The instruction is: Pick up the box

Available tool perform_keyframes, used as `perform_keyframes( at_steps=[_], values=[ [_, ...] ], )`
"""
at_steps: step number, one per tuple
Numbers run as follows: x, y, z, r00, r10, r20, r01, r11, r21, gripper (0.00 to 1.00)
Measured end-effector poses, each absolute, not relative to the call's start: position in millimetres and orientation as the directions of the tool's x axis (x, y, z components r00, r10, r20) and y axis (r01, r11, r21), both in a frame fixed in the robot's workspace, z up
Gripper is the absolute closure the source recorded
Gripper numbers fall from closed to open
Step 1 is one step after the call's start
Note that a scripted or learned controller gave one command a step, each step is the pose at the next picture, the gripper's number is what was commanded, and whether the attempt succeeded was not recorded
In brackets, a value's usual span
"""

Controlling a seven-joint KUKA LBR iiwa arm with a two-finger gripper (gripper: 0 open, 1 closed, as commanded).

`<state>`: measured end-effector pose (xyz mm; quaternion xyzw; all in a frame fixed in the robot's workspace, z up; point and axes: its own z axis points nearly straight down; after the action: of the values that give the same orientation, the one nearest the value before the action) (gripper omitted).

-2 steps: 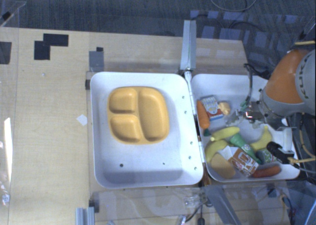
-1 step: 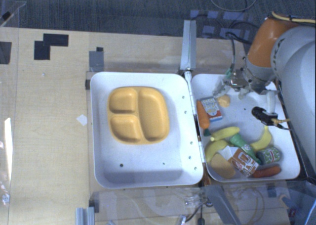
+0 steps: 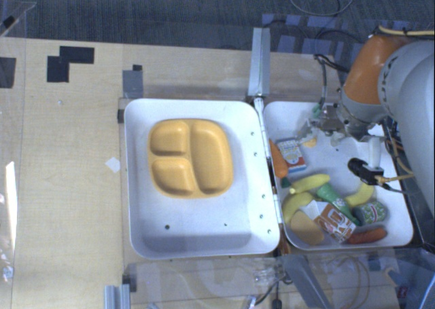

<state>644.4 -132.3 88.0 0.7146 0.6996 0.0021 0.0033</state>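
End effector (image 3: pixel 325 121) hovering above box (image 3: pixel 290 152), grip state unreadable. Risking snagging banana (image 3: pixel 309 183) crowding beside box.

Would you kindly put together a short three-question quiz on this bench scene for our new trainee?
1. True or false: the yellow divided tray lies in the left bin.
2. Which bin holds the small box? A) left B) right
3. Fill in: the gripper hangs over the ____ bin, near its far edge.

Key: 1 true. 2 B: the box lies in the right bin, near its left wall, with the bananas just in front of it. 3 right.
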Motion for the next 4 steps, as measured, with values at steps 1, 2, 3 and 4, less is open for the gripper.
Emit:
perform_keyframes(
  at_steps=[1,2,3,4],
  values=[
    [598.8,-133,89,-0.009,1.0,-0.002,1.0,0.009,0.011,0.0],
    [568.2,-110,90,0.087,0.996,-0.001,0.996,-0.087,0.016,0.0],
    [614.4,-121,89,0.216,0.976,0.0,0.976,-0.216,0.011,0.0],
    [573.1,-93,90,0.194,0.981,0.001,0.981,-0.194,0.012,0.0]
  ],
)
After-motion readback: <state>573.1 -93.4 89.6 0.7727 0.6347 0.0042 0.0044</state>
